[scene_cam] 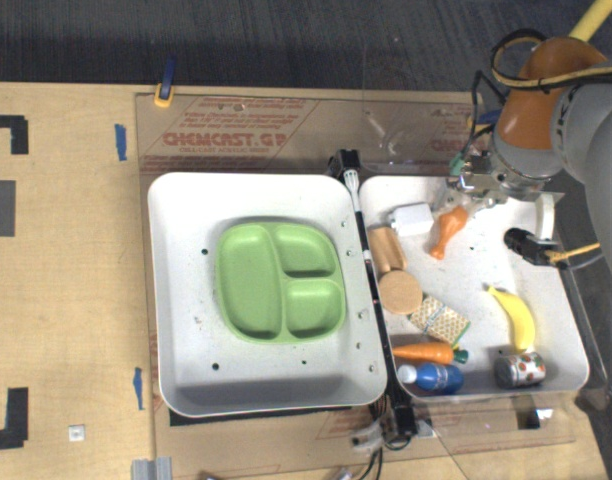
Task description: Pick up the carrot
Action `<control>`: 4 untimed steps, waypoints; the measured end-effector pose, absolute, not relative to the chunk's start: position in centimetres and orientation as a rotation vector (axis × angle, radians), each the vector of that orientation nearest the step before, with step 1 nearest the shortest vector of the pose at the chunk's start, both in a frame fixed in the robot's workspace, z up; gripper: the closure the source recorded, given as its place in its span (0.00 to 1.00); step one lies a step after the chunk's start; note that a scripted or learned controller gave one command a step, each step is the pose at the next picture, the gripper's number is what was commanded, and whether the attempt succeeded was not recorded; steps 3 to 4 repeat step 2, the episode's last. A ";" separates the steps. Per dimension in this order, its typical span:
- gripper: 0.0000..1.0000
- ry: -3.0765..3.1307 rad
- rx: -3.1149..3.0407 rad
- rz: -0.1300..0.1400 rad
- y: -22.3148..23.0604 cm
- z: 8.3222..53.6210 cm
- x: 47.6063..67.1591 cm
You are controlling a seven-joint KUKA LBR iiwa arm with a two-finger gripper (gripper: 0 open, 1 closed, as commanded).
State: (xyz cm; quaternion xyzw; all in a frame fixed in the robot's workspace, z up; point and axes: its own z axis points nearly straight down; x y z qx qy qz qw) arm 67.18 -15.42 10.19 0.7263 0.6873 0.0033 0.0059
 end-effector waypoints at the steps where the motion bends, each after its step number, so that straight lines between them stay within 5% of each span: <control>1: 1.00 2.149 2.269 0.014 -15.4 11.3 67.3; 4: 1.00 2.147 2.264 0.019 -15.4 12.4 67.5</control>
